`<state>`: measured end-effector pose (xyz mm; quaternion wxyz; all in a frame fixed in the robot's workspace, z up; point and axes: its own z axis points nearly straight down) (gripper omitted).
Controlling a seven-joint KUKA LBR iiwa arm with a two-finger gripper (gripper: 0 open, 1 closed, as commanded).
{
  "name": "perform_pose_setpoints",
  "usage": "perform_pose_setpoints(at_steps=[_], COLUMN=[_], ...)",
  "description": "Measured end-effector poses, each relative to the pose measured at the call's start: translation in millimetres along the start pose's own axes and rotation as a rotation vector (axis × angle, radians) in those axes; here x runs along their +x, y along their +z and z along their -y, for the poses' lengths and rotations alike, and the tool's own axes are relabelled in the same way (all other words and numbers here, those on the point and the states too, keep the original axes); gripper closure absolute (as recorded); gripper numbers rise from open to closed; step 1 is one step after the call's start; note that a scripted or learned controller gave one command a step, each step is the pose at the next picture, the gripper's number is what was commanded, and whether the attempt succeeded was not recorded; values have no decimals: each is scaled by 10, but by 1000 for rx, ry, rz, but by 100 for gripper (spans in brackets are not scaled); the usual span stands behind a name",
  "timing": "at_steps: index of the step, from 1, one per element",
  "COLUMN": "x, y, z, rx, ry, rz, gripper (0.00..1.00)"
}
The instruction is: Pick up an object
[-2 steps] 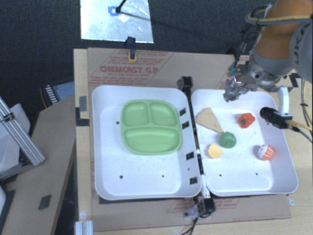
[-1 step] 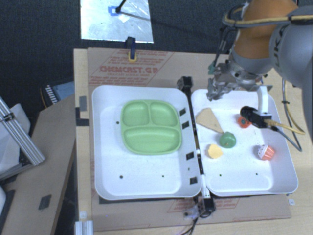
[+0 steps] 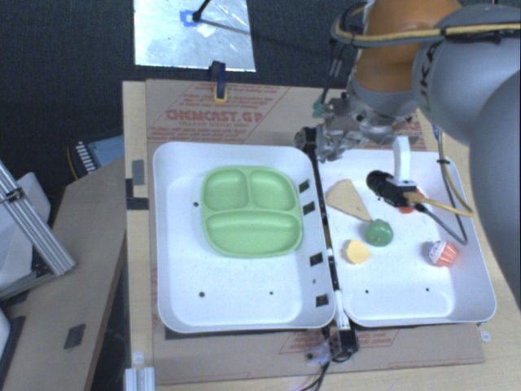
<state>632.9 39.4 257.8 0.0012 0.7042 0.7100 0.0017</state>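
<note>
Atop counter (image 3: 138, 137), two bins: right bin (image 3: 472, 300) holding tan wedge (image 3: 348, 199), green ball (image 3: 378, 233), yellow piece (image 3: 357, 252), orange cup (image 3: 442, 253); tool (image 3: 338, 141) near bin's eleven o'clock corner, grip state impossible to tell, risking a strike on the rim.

Smooth matt plastic forms the green divided plate (image 3: 250, 211) and the glossier white bins (image 3: 244, 312).
</note>
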Motion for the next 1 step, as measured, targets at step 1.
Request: perform_pose_setpoints(at_steps=[1], x=[420], y=[248], z=[-93], rx=[3], ry=[0], rz=[0], gripper=[100])
